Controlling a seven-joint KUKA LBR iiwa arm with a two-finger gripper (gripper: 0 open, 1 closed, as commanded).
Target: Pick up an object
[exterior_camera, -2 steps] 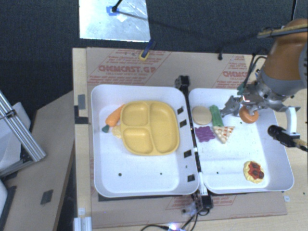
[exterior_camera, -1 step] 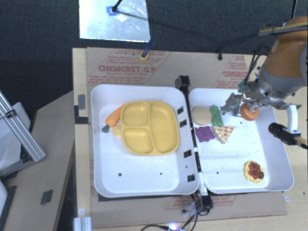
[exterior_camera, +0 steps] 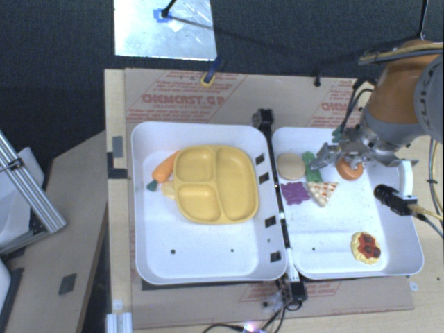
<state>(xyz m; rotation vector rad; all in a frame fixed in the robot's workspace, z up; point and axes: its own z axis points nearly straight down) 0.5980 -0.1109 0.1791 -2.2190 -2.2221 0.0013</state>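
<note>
The right bin (exterior_camera: pixel 395 255) holds several toy foods. A tan round bun (exterior_camera: pixel 291 165) lies at its upper left, with a purple piece (exterior_camera: pixel 295 193) below it and a triangular pizza slice (exterior_camera: pixel 322 191) beside that. A green piece (exterior_camera: pixel 313 171) sits between the bun and the slice. A small round pizza (exterior_camera: pixel 365 247) lies near the front right corner. My gripper (exterior_camera: pixel 341 159) hangs low over the upper middle of this bin, right at an orange-red round piece (exterior_camera: pixel 350 170) that it partly covers. Whether that piece is gripped is unclear.
The left bin (exterior_camera: pixel 149 255) holds a yellow divided plate (exterior_camera: pixel 211 184) and an orange carrot (exterior_camera: pixel 164 166) at the plate's left edge. A black cylinder on a cable (exterior_camera: pixel 393 200) juts over the right bin's right side. A shiny sheet (exterior_camera: pixel 164 19) lies beyond the bench.
</note>
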